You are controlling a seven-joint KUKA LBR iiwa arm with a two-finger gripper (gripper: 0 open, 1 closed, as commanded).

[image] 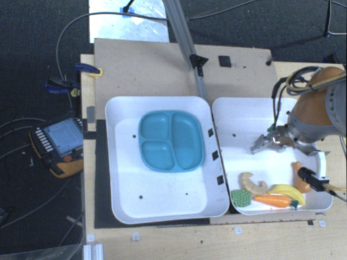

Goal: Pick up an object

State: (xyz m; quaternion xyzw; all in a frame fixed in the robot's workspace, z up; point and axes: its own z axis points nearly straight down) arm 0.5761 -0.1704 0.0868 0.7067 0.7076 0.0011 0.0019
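My gripper (pixel 262 144) hangs over the bare upper middle of the right bin (pixel 238 118), with nothing visibly held. Several toy foods lie along that bin's front edge, below the gripper and apart from it. They are a green piece (pixel 241 198), a beige curved piece (pixel 253 183), an orange carrot (pixel 272 201) and a yellow banana (pixel 287 191). An orange-brown piece (pixel 300 177) sits by the right wall, partly hidden by a dark part.
The left bin (pixel 122 194) holds a blue divided plate (pixel 172 140). The arm's orange band (pixel 317 104) and cables stand over the right bin's far right corner. A grey pole (pixel 181 26) slants over the back of the bench.
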